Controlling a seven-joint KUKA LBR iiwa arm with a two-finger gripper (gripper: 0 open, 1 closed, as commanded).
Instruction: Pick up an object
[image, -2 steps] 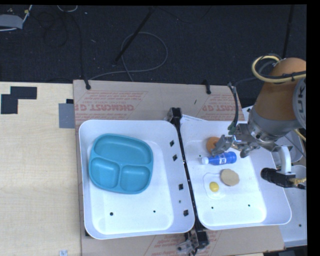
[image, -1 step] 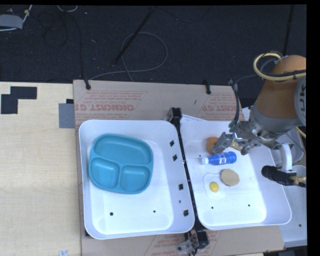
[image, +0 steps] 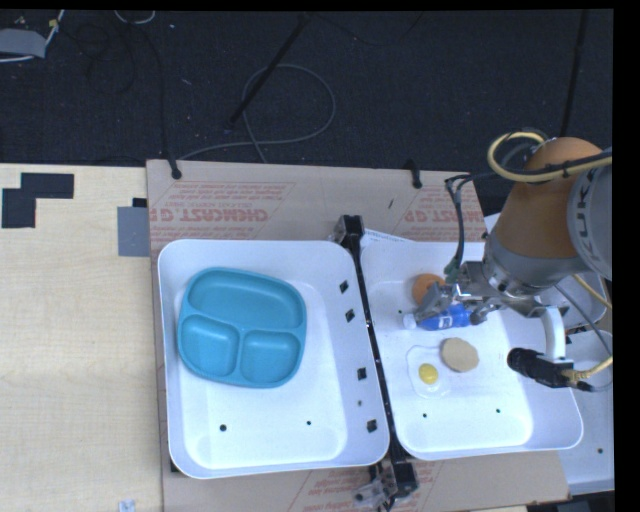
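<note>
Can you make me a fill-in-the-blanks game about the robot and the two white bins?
1. The blue divided plate lies in the ____ bin.
2. The fried egg toy has a ____ yolk.
3. The round cookie lies in the ____ bin.
4. The gripper is above a small ____ bottle.

Missing words: left; yellow; right; blue

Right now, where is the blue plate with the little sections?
The blue plate lies in the left bin, toward its upper left, away from the fried egg and other toy food in the right bin.
</note>
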